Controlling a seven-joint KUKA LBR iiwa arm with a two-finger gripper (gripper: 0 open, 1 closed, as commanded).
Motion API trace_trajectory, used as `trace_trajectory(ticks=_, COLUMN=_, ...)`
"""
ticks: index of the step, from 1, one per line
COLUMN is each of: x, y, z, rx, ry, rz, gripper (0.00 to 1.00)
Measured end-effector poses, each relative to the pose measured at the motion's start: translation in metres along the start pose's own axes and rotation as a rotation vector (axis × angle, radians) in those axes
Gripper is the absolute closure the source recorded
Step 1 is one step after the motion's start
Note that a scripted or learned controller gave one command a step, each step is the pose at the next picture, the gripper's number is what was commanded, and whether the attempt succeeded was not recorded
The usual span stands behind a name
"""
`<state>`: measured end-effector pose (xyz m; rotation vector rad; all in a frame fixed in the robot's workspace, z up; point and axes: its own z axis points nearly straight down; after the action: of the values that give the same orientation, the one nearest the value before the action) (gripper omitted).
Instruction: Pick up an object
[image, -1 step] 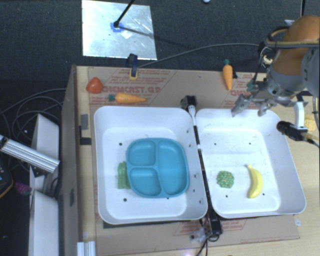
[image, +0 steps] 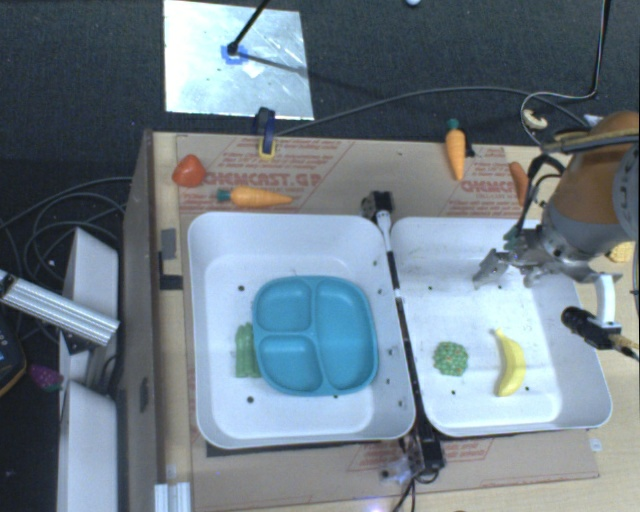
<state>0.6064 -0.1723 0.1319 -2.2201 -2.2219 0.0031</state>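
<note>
Bench (image: 330, 165): cardboard-faced top, two white bins set side by side so the arm can reach either from the right.

Left bin (image: 215, 300): holds a blue tray (image: 314, 334) with several compartments, lying flat near the middle. A green piece (image: 244, 350) lies against the tray's left edge, tucked low; awkward to reach with the tray so close.

Right bin (image: 570, 400): holds the likely targets. Banana (image: 510, 363) lies flat toward the front right, long axis running roughly front to back. Green ball (image: 451, 357) sits just left of it, apart, not touching. Both stand free of the walls, so either looks open to a top-down grasp.

Arm (image: 595, 190): comes in from the right, wrist over the rear of the right bin.

Gripper (image: 512, 266): fingers splayed wide, nothing between them. It hangs behind the banana and ball, well apart from both. Judged stage: approach, no object yet picked.

Outside the bins, on the bench rear: long carrot (image: 254, 197), tomato (image: 188, 171), small carrot (image: 456, 150). Out of play, I judge.
</note>
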Motion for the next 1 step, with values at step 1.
trace_trajectory(ticks=1, x=-0.0351, y=-0.0659, z=0.0108, rx=-0.002, ry=-0.001, rz=0.001, gripper=0.0)
